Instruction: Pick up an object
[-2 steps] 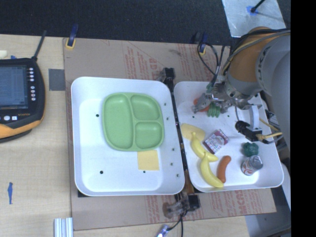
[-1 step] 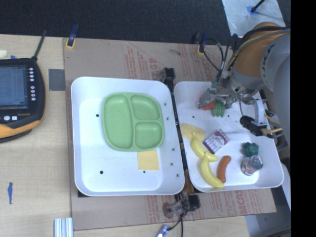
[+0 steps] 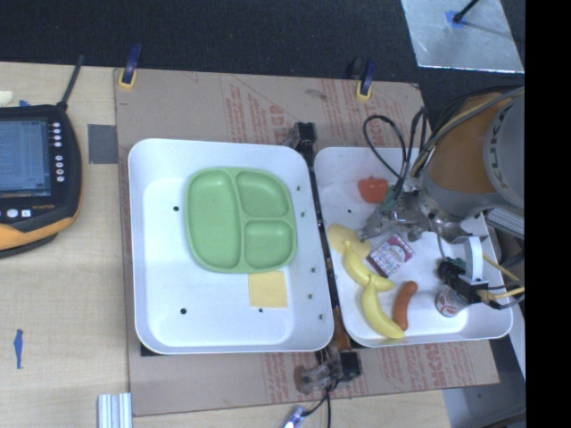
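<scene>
Two white bins are seen on the worktop (image 3: 53, 328). In the right bin (image 3: 343, 163) the gripper (image 3: 393, 226) is lowered over a small packet (image 3: 390, 255); nothing is seen lifted, and its closure cannot be told. The grasp and lift are judged outstanding.

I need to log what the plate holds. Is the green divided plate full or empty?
Empty: all three compartments of the green divided plate show bare green. The yellow square lies beside it on the left bin floor.

Green plate (image 3: 239, 218), yellow square (image 3: 268, 289), yellow bananas (image 3: 368, 283), white bins (image 3: 152, 266).
</scene>
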`<state>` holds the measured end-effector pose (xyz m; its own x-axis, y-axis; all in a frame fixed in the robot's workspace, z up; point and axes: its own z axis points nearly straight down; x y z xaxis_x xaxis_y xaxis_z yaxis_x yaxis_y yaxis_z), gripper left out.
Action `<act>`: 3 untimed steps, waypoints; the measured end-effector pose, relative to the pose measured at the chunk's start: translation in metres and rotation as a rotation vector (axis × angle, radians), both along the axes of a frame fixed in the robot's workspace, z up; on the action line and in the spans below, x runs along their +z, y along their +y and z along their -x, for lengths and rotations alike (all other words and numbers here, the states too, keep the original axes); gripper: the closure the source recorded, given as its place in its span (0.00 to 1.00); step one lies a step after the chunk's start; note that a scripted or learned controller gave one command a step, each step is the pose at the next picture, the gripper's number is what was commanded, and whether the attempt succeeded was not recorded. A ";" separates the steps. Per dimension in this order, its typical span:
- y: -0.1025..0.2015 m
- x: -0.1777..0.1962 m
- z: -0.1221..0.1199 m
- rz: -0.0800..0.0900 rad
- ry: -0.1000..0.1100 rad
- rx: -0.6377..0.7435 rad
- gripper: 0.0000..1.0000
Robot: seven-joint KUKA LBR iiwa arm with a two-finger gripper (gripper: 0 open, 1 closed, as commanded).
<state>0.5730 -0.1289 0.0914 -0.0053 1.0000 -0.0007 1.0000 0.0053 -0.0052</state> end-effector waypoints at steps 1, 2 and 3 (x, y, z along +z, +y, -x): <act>-0.012 0.001 -0.047 0.000 -0.003 -0.002 0.00; -0.042 0.002 -0.084 -0.001 -0.004 -0.001 0.00; -0.042 0.012 -0.084 -0.001 -0.002 0.002 1.00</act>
<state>0.6568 -0.1711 0.1036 -0.0078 1.0000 0.0003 1.0000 0.0078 -0.0035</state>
